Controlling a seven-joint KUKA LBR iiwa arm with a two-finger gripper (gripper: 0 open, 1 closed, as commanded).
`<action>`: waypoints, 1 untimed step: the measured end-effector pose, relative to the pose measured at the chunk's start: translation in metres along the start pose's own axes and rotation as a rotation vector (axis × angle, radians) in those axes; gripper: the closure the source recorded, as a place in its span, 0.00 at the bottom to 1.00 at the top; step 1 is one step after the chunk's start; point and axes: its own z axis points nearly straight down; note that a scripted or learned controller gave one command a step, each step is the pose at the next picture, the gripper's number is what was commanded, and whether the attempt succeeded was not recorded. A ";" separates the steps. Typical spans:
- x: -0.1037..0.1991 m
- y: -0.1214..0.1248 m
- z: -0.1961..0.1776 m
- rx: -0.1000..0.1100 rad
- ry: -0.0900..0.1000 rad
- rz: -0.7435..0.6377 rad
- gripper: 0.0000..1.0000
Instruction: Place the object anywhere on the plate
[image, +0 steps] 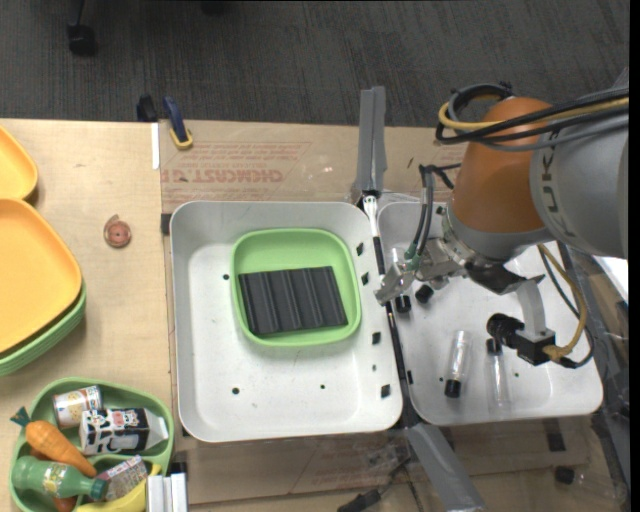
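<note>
A dark grey ribbed rectangular object (293, 300) lies flat in the middle of the green plate (295, 241), which sits in the left white bin (290, 405). My gripper (413, 297) hangs over the left edge of the right bin (535, 400), just right of the divider and clear of the plate. Its two dark fingertips (403, 303) stand slightly apart with nothing between them, so it is open. The orange wrist band (500, 160) is above it.
Two clear vials (456, 362) (497, 380) lie in the right bin near a black cable fitting (520, 338). On the bench at left are yellow plates (30, 270), a small pink disc (118, 232) and a green bowl of toy food (85, 440).
</note>
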 end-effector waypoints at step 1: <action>0.050 0.018 0.000 0.000 -0.001 0.033 0.00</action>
